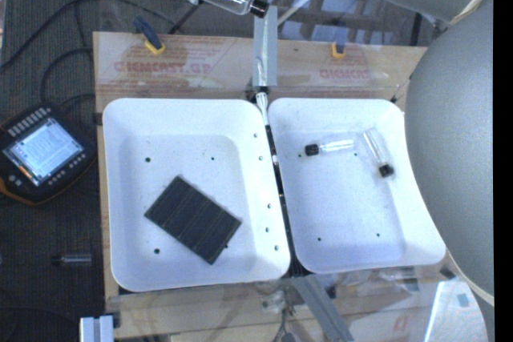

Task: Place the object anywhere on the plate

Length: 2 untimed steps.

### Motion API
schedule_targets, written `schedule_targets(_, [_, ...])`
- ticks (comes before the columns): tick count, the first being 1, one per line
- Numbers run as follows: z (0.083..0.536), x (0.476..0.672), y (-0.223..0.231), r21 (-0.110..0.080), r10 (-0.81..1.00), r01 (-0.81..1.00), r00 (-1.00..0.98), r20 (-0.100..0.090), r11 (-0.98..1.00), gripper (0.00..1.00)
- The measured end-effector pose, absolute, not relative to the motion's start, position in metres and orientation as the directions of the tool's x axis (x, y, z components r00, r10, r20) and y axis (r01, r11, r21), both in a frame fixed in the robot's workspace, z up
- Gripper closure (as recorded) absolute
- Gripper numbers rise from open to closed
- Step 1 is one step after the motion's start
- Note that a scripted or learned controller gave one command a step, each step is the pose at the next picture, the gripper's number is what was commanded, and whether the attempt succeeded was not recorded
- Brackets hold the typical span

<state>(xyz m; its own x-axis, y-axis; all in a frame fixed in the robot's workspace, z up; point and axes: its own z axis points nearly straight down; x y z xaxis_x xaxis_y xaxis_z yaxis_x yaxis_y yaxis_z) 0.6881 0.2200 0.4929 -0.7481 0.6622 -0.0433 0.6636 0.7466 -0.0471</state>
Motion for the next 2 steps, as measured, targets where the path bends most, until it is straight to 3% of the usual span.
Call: schedule_targets(2, [0.5064, 0.6916, 0.2221, -0.054, 0.663, 0.664, -0.747, -0.049, 0.745, 1.0])
